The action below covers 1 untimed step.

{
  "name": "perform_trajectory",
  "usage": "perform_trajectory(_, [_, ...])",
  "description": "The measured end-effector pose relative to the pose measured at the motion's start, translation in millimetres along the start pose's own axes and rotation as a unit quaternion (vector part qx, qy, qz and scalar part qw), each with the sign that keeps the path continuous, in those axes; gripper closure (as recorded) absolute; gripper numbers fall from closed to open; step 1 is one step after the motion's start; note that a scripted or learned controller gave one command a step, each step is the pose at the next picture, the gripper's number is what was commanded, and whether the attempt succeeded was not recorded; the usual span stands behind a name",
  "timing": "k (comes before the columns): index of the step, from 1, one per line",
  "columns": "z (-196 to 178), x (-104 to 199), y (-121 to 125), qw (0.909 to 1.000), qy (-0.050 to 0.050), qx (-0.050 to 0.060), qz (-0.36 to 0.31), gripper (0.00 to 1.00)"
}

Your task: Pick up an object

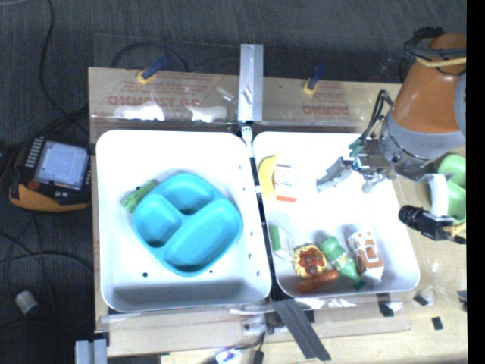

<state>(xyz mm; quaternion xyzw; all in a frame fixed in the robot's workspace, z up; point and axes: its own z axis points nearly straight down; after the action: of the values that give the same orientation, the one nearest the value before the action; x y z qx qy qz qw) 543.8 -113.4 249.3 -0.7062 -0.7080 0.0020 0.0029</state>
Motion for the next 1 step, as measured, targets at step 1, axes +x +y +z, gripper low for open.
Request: perform_trajectory(1, [70.0,37.4,24.4,0.9995,0.0,0.0,0.031,0.0])
